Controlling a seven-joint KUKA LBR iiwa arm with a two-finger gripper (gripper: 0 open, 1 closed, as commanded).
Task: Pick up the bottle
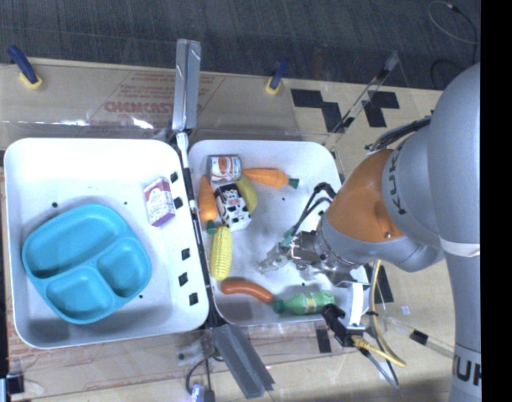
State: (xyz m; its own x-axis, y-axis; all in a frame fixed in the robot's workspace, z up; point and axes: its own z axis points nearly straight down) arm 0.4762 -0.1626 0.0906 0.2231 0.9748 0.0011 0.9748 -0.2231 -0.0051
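Observation:
A green bottle (pixel 305 303) lies on its side along the front wall of the right bin (pixel 264 151). My gripper (pixel 275 260) hovers inside that bin, just above and left of the bottle, with its metal fingers pointing left. It is apart from the bottle and nothing shows between the fingers. The grey arm with its orange band comes in from the right and covers the bin's right side.
The right bin also holds a sausage (pixel 246 290), a corn cob (pixel 220 252), a carrot (pixel 266 177), a can (pixel 224 167), a black-and-white toy (pixel 232 206) and an orange piece (pixel 206 201). The left bin holds a blue divided tray (pixel 84 262) and a small carton (pixel 158 201).

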